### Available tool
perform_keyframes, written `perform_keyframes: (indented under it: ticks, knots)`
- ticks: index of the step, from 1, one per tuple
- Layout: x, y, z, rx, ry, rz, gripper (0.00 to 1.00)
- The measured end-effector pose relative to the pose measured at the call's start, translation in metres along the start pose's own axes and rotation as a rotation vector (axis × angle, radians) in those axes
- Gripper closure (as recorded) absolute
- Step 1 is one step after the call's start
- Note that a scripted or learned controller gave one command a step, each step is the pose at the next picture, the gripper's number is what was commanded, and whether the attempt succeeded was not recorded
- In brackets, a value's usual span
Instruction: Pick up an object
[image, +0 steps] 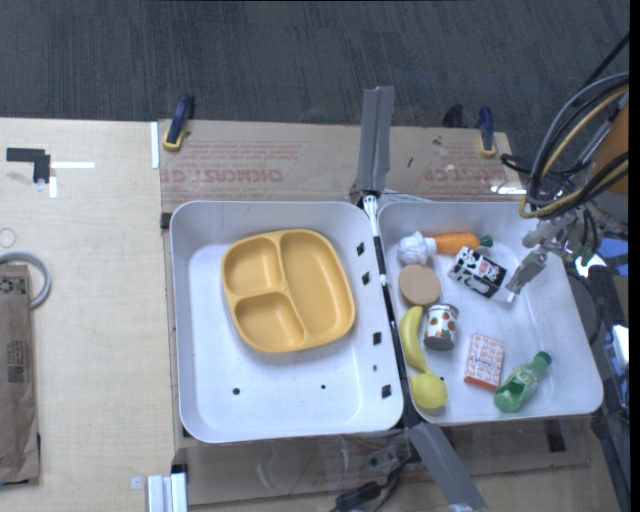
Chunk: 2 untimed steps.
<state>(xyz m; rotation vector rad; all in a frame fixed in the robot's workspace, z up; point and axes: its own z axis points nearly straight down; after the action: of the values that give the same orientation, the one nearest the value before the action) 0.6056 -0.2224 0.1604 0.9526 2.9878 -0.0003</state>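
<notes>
From my feed the gripper (530, 262) hangs at the right bin's (570, 330) 2 o'clock, just beside the black-and-white toy (476, 272) (not touching, I think). Can't tell its opening. Yellow plate (288, 290) fills the left bin (200, 330).

The pincer (521, 283) hangs over the right white bin (592, 398). To its left, touching that bin, sits the left white bin (190, 330). A grey metal bar (377, 140) rises between the two, up and left of the pincer. A cardboard sheet (270, 160) lies beyond both bins, pinned by one blue clamp (181, 118) far left and another (485, 128) above the pincer. Farthest left on the table (90, 330) lie a brown paper bag (15, 370) and a grey ring (35, 275).
</notes>
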Motion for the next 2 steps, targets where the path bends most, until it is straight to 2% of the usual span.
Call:
perform_keyframes:
  ticks: [1, 2]
  knots:
    - [-0.006, 0.038, 0.067, -0.001, 0.0, -0.355, 0.0]
    - [-0.008, 0.038, 0.056, -0.003, -0.006, -0.35, 1.0]
